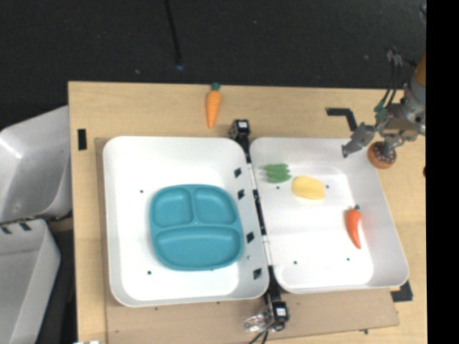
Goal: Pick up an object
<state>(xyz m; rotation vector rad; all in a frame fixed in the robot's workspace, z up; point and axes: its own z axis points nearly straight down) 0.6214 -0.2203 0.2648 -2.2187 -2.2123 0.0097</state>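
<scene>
While gripper (348, 131) hovers open — red pepper (353, 227) lies apart

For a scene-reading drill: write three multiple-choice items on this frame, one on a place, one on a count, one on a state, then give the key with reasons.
1. Where does the blue divided plate lie?
A. In the left bin
B. In the right bin
C. On the bare bench

2. How many items lie in the right bin?
A. One
B. Three
C. Five

3. Where is the end effector placed?
A. Pressed on the plate
B. Over the right bin's far right corner
C. Beside the orange carrot on the bench

Key:
1 A, the plate sits inside the left bin's walls.
2 B, a green piece, a yellow piece and a red pepper lie there.
3 B, it appears at that corner, apart from all three.
</scene>
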